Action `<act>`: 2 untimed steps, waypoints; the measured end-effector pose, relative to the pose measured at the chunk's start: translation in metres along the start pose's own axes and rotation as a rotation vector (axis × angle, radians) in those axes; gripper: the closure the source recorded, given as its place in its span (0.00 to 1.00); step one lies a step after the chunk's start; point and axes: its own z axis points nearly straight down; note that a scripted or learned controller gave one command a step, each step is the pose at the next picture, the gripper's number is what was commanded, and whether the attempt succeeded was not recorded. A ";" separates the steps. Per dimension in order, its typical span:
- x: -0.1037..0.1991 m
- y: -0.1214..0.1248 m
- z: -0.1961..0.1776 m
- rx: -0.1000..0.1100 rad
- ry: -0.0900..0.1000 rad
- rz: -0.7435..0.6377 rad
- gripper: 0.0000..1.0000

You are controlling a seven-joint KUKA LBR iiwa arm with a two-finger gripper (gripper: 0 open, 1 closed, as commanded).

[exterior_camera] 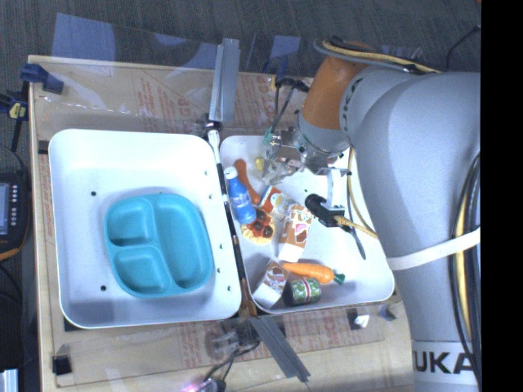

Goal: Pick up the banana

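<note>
Left bin (73,219): blue tray (157,243), nothing else. Right bin (372,280): bottle (239,198), carrot (308,272), can (302,292), cartons. Banana (263,164) seems the yellowish bit at the top, under the gripper (282,158). Grip state: cannot tell. Lift not yet done.

The big grey KUKA arm (417,170) comes in from the right and takes up most of that side of the frame. Its orange band (327,88) sits just above the wrist, which is bent downward. The metal two-finger gripper (280,160) points down and to the left, at the upper part of the right-hand bin.
</note>
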 end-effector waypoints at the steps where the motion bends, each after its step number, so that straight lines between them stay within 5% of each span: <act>1: 0.000 0.000 0.000 0.000 0.000 0.000 0.00; 2: 0.000 0.000 -0.007 0.005 0.001 -0.004 1.00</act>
